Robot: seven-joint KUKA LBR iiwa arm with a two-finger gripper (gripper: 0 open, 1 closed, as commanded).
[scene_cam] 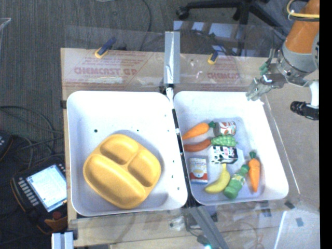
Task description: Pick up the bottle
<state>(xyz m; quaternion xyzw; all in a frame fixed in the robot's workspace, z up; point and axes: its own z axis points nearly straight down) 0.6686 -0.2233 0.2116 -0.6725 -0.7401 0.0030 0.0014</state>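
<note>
While the arm waits at the upper right, the scene reads as follows.

Arm: the grey KUKA arm with its orange band reaches in at the upper right, above the far right corner of the right bin [270, 139].

Gripper: the gripper [258, 90] hangs over the bin's far right corner with nothing between its fingers; how wide it stands I cannot tell, since the fingers are small and blurred against the clear sheeting.

Bottle: the green bottle [236, 183] lies tilted in the near right part of the right bin, well apart from the gripper.

Neighbours: a banana [220, 181] touches the bottle on its left, and a carrot [253, 173] lies just beside it on the right; a small carton [198, 170], a black-and-white patterned carton [224, 153], a can [226, 127], a second carrot [196, 131] and other toy food crowd the same bin.

Left bin: the left bin [83, 108] holds a yellow sectioned tray [122, 170] turned over.

Risk: the bottle is wedged between banana and carrot, so a descending gripper would likely strike or catch a neighbour; a slanted, rounded bottle may also slip out as the fingers close.

Hard to make out: the bottle's cap end, the can's label, and the arm's upper part, which the picture's edge cuts off.
</note>
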